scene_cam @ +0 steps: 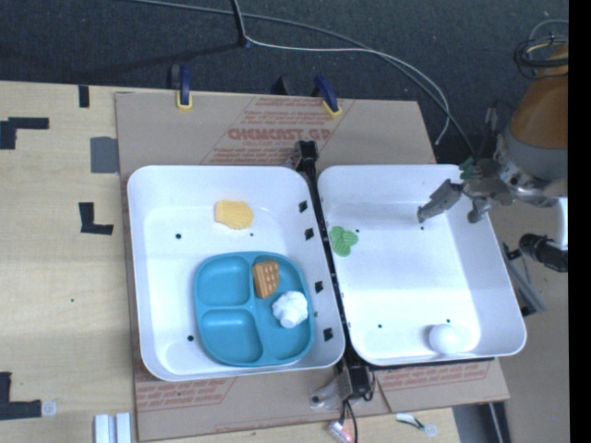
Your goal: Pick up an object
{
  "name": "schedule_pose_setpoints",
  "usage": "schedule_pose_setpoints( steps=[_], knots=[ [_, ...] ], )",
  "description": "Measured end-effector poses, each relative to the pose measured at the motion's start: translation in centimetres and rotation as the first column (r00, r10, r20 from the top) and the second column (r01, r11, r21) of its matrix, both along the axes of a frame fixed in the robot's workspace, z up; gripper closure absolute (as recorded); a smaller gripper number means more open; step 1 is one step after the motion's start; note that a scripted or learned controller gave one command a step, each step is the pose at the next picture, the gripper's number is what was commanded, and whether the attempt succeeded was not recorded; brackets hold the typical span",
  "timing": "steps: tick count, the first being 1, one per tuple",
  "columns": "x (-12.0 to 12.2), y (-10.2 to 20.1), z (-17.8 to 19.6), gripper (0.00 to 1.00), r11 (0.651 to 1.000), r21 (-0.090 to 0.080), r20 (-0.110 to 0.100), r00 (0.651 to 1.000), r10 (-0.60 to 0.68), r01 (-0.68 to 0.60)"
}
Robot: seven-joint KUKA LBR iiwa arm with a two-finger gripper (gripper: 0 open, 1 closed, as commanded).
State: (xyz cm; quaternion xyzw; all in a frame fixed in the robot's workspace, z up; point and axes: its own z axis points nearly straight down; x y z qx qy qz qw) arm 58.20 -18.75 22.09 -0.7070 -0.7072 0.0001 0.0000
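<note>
Where the arm enters at the right edge, its upper body is cut off, and the gripper (454,201) hangs over the far right corner of the right bin (480,275), fingers spread apart with nothing between them. A green leafy item (343,241) lies by that bin's left wall; a white ball (448,338) nearly blends into its near edge. The left bin (157,247) holds a yellow piece (235,214) and a blue divided tray (231,317) bearing a waffle-like piece (266,278) and a white lump (291,309), too blurred to name.

A wooden bench (55,275) bears a cardboard sheet (268,132) under two white bins (152,192) side by side.
</note>
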Motion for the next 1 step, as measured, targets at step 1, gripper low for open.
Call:
schedule_pose_setpoints(
  steps=[1],
  knots=[
    [-2.26,8.23,4.92,0.00,1.000,0.001,0.005,1.000,0.007,-0.007]
  ],
)
